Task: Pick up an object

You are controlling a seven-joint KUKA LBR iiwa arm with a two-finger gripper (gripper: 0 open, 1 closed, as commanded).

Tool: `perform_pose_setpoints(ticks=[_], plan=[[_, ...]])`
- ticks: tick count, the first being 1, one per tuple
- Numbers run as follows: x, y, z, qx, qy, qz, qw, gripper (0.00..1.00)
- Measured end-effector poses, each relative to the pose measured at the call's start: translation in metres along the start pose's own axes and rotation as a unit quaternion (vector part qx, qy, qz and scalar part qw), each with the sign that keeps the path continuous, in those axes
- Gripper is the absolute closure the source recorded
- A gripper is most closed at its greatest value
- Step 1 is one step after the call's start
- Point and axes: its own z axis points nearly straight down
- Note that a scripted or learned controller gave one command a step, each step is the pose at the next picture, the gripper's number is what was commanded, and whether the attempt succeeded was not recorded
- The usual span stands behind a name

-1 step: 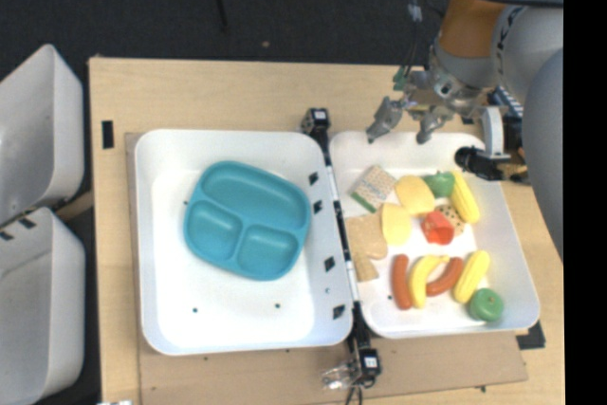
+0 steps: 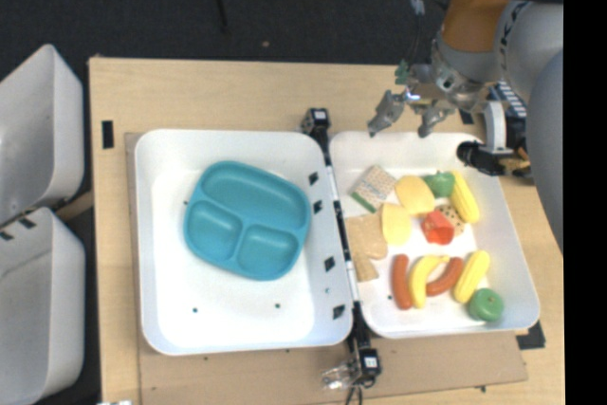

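fingers seemingly spread, above right bin; toy food below

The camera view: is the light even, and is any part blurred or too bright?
Camera view: the light is soft and even, with faint shadows under the blue plate and the toy food. The white bins are bright but keep their edges. The hand looks slightly soft. The floor beyond the bench is dark.
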Motion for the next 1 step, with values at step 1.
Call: perform_pose_setpoints(ticks=[1], plan=[[-0.0094, -0.0059, 0.0570, 0.002, 0.000, 0.001, 1.0000, 0.00]])
